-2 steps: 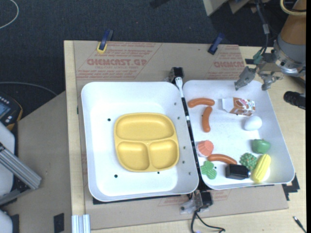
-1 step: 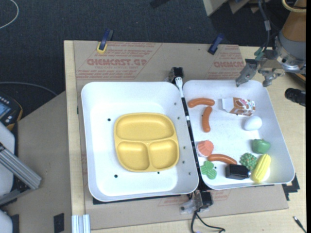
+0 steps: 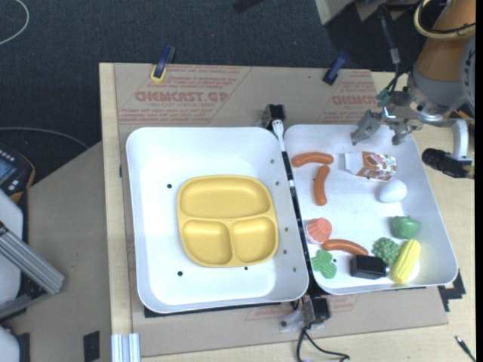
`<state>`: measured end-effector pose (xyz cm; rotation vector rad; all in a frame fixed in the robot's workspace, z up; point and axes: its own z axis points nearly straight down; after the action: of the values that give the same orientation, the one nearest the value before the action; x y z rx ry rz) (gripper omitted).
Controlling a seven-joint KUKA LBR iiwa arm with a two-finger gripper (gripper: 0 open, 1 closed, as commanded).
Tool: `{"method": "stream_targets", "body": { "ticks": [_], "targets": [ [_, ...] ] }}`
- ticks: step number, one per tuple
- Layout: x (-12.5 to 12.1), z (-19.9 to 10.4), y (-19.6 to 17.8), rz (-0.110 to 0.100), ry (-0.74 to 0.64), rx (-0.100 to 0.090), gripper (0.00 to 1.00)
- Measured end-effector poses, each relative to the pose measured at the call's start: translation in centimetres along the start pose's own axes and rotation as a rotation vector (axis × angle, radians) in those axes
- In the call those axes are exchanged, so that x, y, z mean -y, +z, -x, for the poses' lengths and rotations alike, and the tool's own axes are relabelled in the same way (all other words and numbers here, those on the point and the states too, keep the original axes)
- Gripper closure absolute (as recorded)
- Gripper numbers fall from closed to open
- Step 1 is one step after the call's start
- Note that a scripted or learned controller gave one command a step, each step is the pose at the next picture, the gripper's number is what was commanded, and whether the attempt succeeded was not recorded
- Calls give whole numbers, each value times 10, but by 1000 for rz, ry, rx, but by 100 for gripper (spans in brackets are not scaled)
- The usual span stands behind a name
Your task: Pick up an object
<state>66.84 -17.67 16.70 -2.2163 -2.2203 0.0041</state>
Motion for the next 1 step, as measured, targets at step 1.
{"method": "stream_targets", "body": {
  "ticks": [1],
  "targets": [
    [1,-4,43,-1,-1,0,0]
  ]
}}
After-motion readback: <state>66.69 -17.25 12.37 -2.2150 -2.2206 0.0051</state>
